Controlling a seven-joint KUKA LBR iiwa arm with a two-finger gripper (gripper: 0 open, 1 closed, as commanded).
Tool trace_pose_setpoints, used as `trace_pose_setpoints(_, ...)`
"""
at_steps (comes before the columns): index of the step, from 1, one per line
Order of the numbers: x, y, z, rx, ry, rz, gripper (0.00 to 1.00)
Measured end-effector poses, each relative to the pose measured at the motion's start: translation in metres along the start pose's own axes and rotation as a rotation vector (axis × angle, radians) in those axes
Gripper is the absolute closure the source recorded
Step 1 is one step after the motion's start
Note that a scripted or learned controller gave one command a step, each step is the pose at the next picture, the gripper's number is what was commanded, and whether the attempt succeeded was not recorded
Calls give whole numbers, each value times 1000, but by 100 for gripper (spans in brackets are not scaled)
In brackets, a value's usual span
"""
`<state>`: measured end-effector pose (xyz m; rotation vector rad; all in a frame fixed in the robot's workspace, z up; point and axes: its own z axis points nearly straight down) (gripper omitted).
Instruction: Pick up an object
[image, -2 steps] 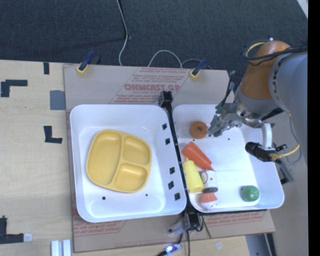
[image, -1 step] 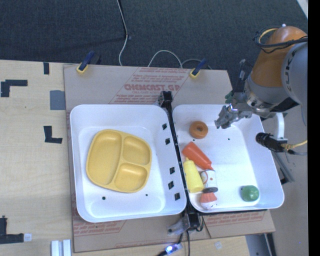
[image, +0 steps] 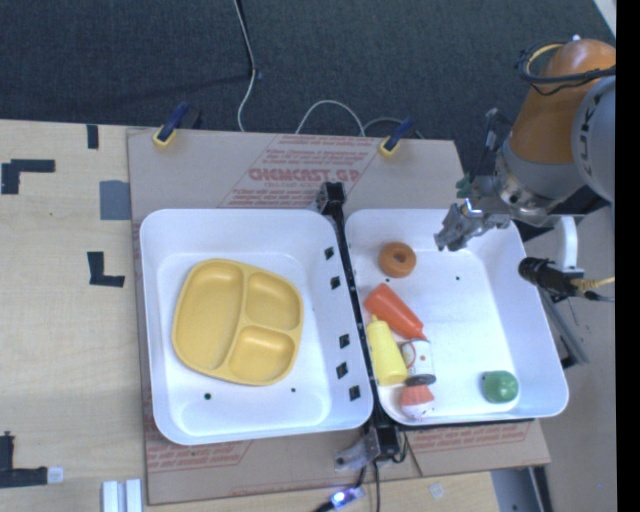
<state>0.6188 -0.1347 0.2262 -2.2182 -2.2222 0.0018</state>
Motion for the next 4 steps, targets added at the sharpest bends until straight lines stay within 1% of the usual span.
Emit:
trace_pose_setpoints(1, 57, -3, 4, 3, 0, -3, 100)
trace_pose_setpoints(2, 120, 8, 5, 2, 0, -5, 100)
trace_pose_setpoints(3, 176, 19, 16, 3, -1, -4, 100)
trace_pose_setpoints(4, 223, 28, 6, 1, 0, -4, 100)
